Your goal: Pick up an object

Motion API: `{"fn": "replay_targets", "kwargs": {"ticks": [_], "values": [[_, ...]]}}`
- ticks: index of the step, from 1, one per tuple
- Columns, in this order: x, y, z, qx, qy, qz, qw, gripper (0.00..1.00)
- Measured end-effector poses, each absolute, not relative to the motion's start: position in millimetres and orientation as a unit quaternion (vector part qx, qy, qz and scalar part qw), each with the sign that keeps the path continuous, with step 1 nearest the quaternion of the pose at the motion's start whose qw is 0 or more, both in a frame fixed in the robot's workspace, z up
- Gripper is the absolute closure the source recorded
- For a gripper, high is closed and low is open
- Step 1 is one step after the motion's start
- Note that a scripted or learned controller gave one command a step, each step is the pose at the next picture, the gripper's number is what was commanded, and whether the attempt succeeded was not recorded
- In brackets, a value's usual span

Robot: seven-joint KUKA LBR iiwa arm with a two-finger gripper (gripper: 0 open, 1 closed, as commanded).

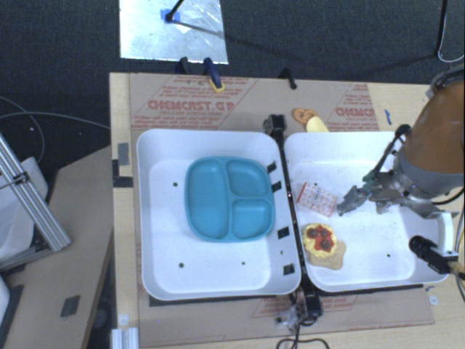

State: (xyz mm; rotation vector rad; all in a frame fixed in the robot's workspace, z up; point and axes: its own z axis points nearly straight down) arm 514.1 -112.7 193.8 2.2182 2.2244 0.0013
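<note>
Two objects lie in the right bin. One is a flat red-and-white patterned packet near the bin's left wall. The other is a small toy pizza with red toppings, nearer the front. My gripper hangs over the middle of this bin, pointing left. Its tip is just right of the packet and above the pizza. The fingers look open, with nothing between them.
The left bin holds a blue divided plate. Behind the right bin, a yellow toy and an orange one lie on the cardboard. A blue and yellow clamp sits at the board's far edge.
</note>
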Motion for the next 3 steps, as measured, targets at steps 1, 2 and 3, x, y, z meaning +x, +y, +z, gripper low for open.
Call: {"fn": "replay_targets", "kwargs": {"ticks": [1, 2, 3], "values": [[536.4, -35.4, 194.9, 0.704, 0.710, 0.0013, 0.001, 0.00], [519.2, -32.5, 184.2, 0.707, 0.707, 0.0003, 0.000, 0.00], [504.4, 15.5, 249.8, 0.704, 0.710, 0.0027, 0.002, 0.00]]}}
